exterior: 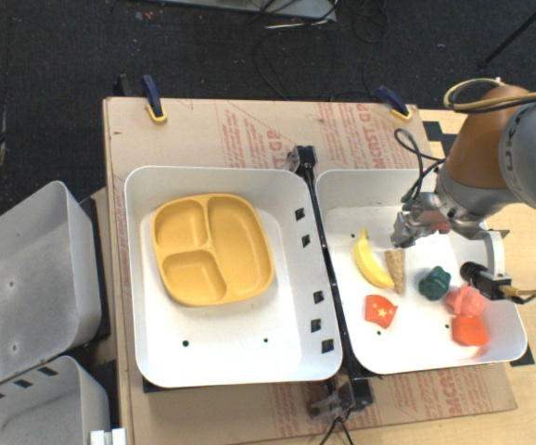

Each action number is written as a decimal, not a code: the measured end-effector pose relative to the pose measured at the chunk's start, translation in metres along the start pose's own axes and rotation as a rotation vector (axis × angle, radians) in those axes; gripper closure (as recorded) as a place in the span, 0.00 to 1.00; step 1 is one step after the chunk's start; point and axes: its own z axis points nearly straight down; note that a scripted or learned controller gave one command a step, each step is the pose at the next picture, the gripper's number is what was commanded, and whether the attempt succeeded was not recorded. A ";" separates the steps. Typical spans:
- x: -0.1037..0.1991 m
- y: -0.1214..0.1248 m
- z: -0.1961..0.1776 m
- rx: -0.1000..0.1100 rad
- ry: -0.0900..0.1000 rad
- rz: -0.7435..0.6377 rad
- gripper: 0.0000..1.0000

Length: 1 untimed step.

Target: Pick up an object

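The right bin (491, 349) holds a yellow banana (371, 260), a tan wedge-shaped piece (396, 269), a red piece with a yellow mark (380, 311), a dark green lump (434, 282), a pink-red lump (466, 300) and an orange block (470, 331). My gripper (407, 231) hangs low over this bin, just above the tan piece and right of the banana's upper end. No object shows between its tips.
The left bin (147, 341) carries a yellow divided plate (212, 249). A black divider (316, 239) runs between the bins. Clamps (154, 98) grip the cardboard bench at the back. Grey tubs (22, 276) stand off to the left.
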 end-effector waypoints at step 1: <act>0.005 -0.003 -0.060 -0.002 0.000 -0.004 1.00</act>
